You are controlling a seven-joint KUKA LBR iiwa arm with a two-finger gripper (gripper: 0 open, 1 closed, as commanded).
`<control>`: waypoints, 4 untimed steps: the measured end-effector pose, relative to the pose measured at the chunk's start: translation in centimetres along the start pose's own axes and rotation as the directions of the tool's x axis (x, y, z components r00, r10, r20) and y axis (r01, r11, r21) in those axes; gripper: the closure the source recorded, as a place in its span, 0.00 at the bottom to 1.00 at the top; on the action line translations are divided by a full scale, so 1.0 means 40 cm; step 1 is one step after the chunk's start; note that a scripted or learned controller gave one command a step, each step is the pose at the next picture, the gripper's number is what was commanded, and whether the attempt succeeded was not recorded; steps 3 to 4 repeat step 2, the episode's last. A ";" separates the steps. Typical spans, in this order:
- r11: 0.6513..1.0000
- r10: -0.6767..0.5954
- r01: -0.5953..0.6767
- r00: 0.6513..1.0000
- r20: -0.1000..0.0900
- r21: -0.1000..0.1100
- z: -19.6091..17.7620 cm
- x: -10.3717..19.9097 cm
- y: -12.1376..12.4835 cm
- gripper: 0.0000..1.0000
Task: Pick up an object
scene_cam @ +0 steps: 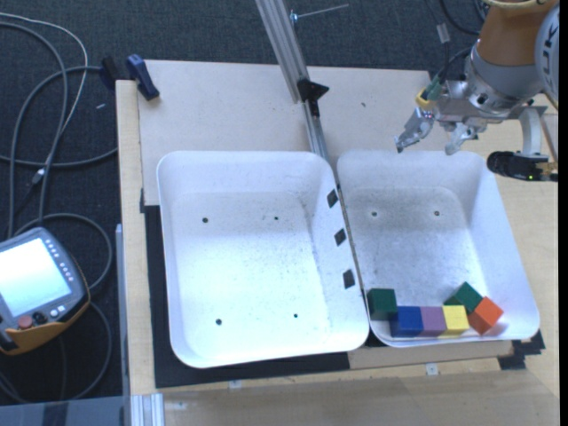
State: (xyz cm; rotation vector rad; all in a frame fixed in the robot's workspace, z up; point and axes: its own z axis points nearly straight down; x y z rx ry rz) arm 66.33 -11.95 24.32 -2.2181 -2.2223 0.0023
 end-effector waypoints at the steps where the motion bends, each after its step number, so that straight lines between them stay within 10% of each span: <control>1: 1.000 0.008 -0.008 1.000 0.002 0.003 0.224 -0.220 0.033 0.00; 2: 1.000 0.004 -0.004 1.000 -0.002 0.007 0.369 -0.234 -0.067 0.00; 4: 1.000 0.004 -0.004 1.000 -0.002 0.007 0.369 -0.234 -0.067 0.00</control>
